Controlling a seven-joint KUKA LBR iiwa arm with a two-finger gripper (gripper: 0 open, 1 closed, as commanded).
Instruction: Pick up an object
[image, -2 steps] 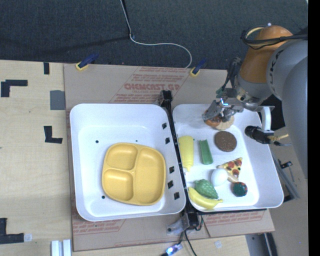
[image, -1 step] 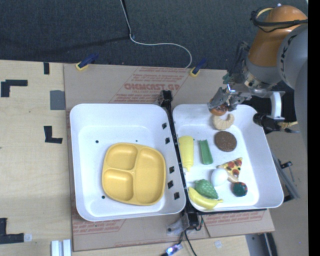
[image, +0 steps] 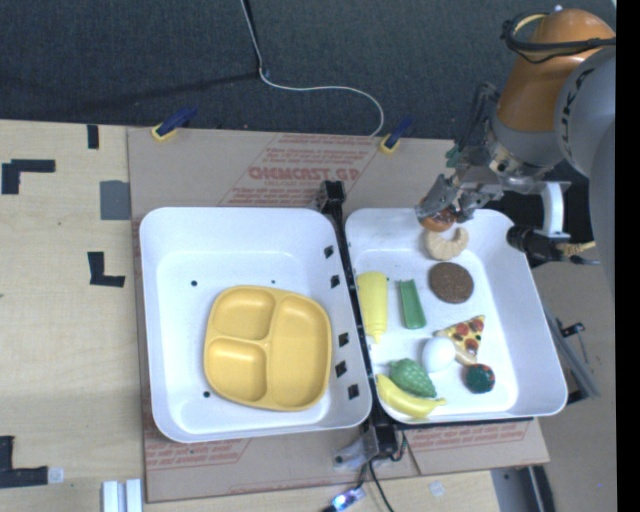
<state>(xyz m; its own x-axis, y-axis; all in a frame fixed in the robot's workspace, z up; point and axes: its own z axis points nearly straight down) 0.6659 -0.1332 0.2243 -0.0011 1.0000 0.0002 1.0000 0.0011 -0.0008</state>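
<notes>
The tool (image: 443, 212) hangs over the far end of the right bin (image: 530, 300), just above a pale croissant-shaped pastry (image: 446, 241); whether it grips anything I cannot tell. A yellow divided plate (image: 268, 347) lies in the left bin (image: 170, 300).

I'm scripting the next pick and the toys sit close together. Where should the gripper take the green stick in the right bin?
Judging by its pose, grip the green stick across its narrow width at mid-length, from straight above. It lies flat, pointing away from the camera; the corn on its left is close, so fingers need care there.
</notes>
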